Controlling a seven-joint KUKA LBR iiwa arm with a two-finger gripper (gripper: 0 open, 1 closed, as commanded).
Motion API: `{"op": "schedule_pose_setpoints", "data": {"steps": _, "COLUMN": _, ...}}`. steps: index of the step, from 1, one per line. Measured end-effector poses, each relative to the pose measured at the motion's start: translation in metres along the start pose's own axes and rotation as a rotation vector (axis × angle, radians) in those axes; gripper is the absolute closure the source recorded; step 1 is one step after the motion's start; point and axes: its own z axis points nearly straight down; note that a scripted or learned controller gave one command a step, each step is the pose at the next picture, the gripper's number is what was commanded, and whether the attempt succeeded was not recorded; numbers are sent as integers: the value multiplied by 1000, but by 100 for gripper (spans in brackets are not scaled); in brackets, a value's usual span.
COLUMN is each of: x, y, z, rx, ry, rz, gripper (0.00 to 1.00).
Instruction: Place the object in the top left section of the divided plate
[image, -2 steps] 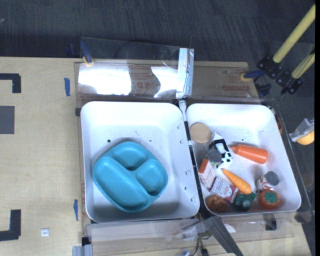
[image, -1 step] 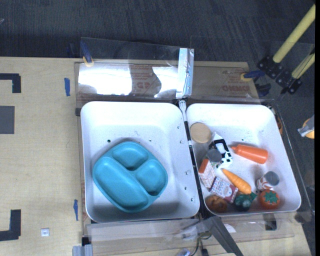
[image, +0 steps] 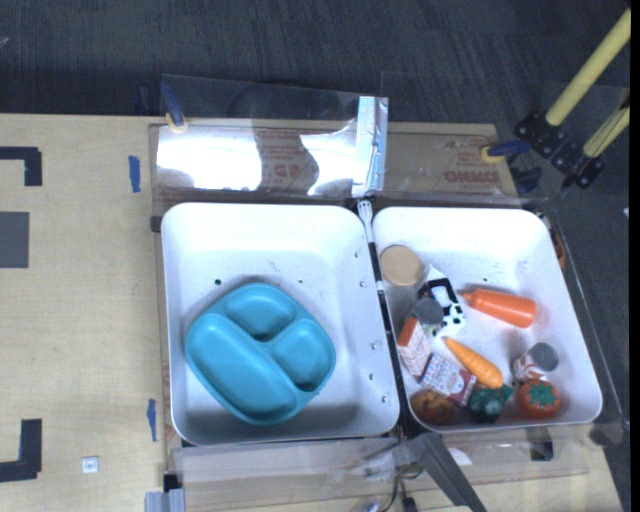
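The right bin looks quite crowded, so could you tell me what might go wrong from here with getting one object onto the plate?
1. The toys in the right bin lie packed together: the carrot touches its neighbours, so a grasp may catch two things or slip.
2. The blue divided plate sits turned in the left bin, so its sections may be easy to confuse.

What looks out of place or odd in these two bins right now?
Nothing is spilled or broken. The blue divided plate sits turned at an angle in the left bin, and the toy food lies in a loose heap in the right bin.
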Motion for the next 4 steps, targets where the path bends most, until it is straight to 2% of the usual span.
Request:
{"op": "schedule_pose_setpoints", "data": {"steps": 1, "x": 7, "y": -15, "z": 1, "rx": 6, "ry": 7, "rz": -96, "gripper": 100}}
{"op": "schedule_pose_setpoints", "data": {"steps": 2, "x": 13, "y": -26, "z": 200, "rx": 11, "ry": 12, "rz": -48, "gripper": 100}}
{"op": "schedule_pose_setpoints", "data": {"steps": 3, "x": 23, "y": -52, "z": 183, "rx": 6, "ry": 9, "rz": -63, "gripper": 100}}
{"op": "schedule_pose_setpoints", "data": {"steps": 4, "x": 22, "y": -50, "z": 75, "rx": 0, "ry": 0, "rz": -279, "gripper": 100}}
